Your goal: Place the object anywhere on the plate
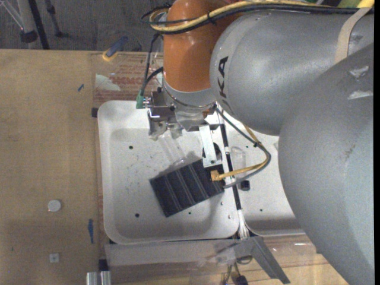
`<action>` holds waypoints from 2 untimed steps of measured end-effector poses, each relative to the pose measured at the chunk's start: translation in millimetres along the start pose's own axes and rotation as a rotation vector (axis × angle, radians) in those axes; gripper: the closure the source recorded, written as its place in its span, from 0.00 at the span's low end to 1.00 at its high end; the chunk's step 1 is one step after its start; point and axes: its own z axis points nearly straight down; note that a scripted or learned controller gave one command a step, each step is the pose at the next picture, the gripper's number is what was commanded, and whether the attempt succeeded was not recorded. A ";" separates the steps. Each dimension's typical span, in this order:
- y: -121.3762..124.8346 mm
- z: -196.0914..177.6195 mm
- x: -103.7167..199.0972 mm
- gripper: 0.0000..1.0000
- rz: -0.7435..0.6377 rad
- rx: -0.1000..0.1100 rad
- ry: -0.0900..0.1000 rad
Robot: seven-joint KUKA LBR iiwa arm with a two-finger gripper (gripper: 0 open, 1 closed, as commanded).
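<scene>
Gripper [169, 136] hung over the upper middle of the left bin [113, 218], its pale translucent fingers pointing down toward the floor — whether they were parted or closed we could not tell, and we saw nothing held between them. From there we looked just below and a little to the right, where the dark ribbed plate [185, 187] lay flat on the bin floor, its long axis running on a slant from lower left up to upper right, its upper edge near the fingertips. We could make out no separate object to place. We judged the coming move to turn on that short downward offset — gripper above, plate just beneath and toward the right bin [261, 206].
</scene>
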 end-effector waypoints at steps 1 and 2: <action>0.0 -9.7 2.1 1.00 -0.004 -0.002 -0.001; 0.1 -19.4 3.9 1.00 -0.008 -0.004 -0.001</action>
